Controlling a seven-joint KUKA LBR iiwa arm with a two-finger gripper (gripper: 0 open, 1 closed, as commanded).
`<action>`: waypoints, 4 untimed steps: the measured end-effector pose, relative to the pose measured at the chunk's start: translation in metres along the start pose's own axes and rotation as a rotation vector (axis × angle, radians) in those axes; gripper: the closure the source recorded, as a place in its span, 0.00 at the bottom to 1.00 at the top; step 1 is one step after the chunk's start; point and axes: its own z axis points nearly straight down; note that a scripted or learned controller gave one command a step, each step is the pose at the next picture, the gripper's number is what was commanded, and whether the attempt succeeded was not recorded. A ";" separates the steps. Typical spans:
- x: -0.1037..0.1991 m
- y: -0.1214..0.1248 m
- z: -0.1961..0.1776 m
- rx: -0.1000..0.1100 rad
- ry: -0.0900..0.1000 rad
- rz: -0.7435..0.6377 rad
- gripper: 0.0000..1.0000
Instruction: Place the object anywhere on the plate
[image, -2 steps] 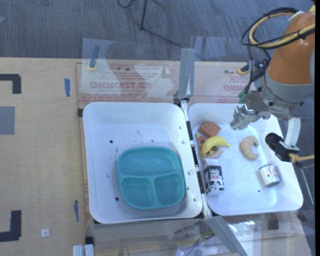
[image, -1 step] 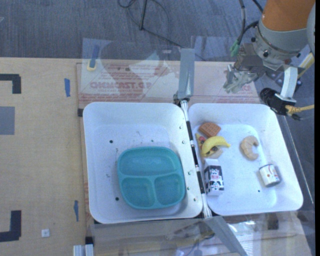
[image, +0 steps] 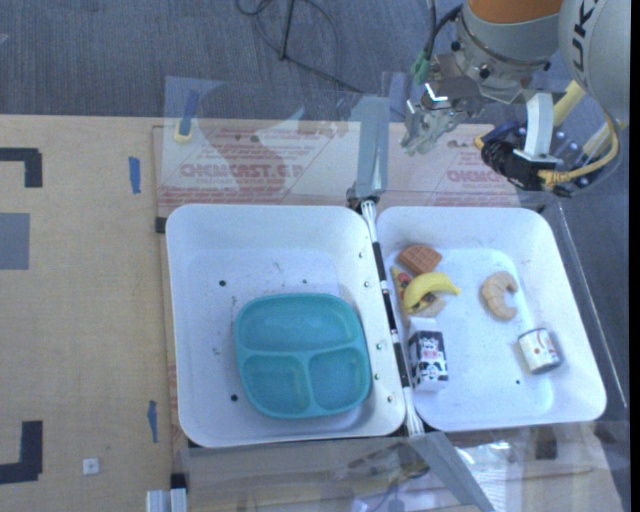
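A teal plate (image: 299, 354) with three compartments lies in the left bin (image: 200, 250), toward its front. The right bin (image: 570, 400) holds a brown waffle piece (image: 420, 258), a yellow banana (image: 429, 291) just in front of it, a tan croissant (image: 499, 296), a black-and-white milk carton (image: 428, 359) and a small can (image: 539, 350) on its side. My gripper (image: 425, 128) hangs high behind the right bin's back left corner, open, with nothing between its fingers. It is well apart from every object.
A raised divider (image: 385, 310) separates the two bins. A clear panel with red lettering (image: 270, 160) lies behind the left bin. Yellow and black cables (image: 540, 165) hang off the arm above the right bin's back edge.
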 end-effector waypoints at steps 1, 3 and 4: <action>0.065 0.012 -0.063 0.001 0.001 0.062 1.00; 0.141 0.026 -0.062 0.002 0.001 0.448 1.00; 0.159 0.030 -0.033 0.006 0.001 0.593 1.00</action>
